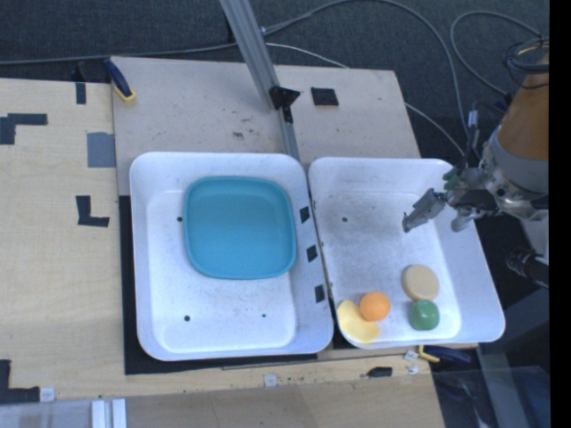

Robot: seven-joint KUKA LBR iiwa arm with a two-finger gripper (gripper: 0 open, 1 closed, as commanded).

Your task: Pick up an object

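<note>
- The gripper (pixel 439 210) hangs over the upper right part of the right bin (pixel 375 181), with the grey wrist and orange band behind it at the view's right edge. Its two dark fingers stand apart, and nothing lies between them.
- The candidate objects lie well apart from the gripper, clustered along the near edge of the right bin: a beige round piece (pixel 420 283), a green ball (pixel 424 315) just below it, an orange ball (pixel 375 307) to their left, and a yellow piece (pixel 355 322) partly under the orange ball.
- Risk, crowding: the four objects sit touching or just beside one another. A finger descending between them could strike a neighbour and push the target aside.
- Risk, rolling: the orange and green balls look smooth and round; an off-centre closure would likely squeeze them out of the fingers.
- Risk, wall contact: the cluster lies close to the bin's near rim, so a finger on that side may hit the wall before closing.
- The beige round piece appears flattened, which gives little height for the fingers.
- The left bin (pixel 152 239) holds a blue square plate (pixel 239 226), far from the gripper.
</note>
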